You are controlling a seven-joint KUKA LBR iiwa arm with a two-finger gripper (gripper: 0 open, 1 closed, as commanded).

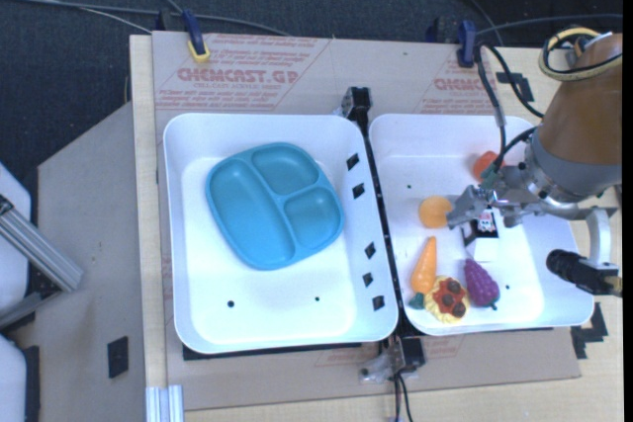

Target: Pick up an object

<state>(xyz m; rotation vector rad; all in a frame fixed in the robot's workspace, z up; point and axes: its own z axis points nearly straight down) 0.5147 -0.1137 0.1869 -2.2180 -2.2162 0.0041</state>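
Observation:
The right bin (524, 138) holds several toy foods. An orange round piece (435, 211) lies near its left wall. Below it lies a carrot (425, 264), with a pizza slice (448, 299) and a purple bunch of grapes (482, 282) at the front. A red-orange piece (485, 163) sits farther back, partly hidden by the arm. My gripper (483, 216) hangs low over the middle of this bin, just right of the orange round piece and above the grapes. Nothing is visibly held in it.
The left bin (188, 242) carries a blue divided plate (275, 205). A black divider with clips (368, 212) runs between the bins. Cables (504, 74) trail over the bench at the back right. The arm's grey body (584, 143) covers the right bin's right side.

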